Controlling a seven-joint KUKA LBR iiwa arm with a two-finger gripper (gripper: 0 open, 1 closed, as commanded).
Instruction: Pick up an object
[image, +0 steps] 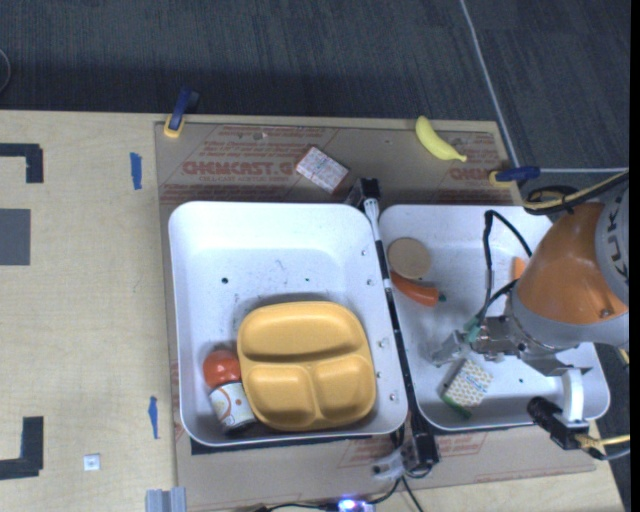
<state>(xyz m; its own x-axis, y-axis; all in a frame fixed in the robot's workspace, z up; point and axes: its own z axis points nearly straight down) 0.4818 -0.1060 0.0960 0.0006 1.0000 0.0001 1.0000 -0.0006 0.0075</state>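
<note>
From my remote seat, the KUKA iiwa arm (575, 290) at the right of the frame reads as a fat orange band over a rounded grey wrist. A black cable (492, 245) loops off it, a yellow-and-black one runs above — the gripper (462, 342) is dull grey metal, with a white bracket lower right.

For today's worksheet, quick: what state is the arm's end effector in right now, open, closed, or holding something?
End effector: low in the right bin, just above a small patterned packet; open, closed or holding cannot be told.
</note>
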